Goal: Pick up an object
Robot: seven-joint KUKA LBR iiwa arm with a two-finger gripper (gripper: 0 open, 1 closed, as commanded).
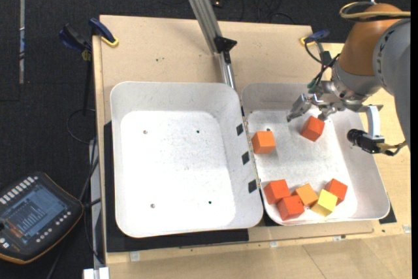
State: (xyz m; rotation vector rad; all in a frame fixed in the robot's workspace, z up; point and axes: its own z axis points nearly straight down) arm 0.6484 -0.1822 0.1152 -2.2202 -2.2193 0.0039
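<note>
An orange-red cube [313,129] sits tilted in the upper part of the right bin [366,170], apart from the others. An orange cube [264,141] lies near the bin's left wall. Along the front wall cluster two red-orange cubes [283,198], an orange cube [306,193], a yellow cube [324,203] and another red-orange cube [336,189].

even overhead light, soft shadows, slightly grainy, mild glare on bins [176,160].

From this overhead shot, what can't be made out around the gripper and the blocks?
- Gripper: fingers blurred and small; open or shut unclear.
- Red block: gripped or merely lying below, unclear.
- Block pile: blocks overlap; contact faces hidden.
- Arm: cut off by right edge.
</note>
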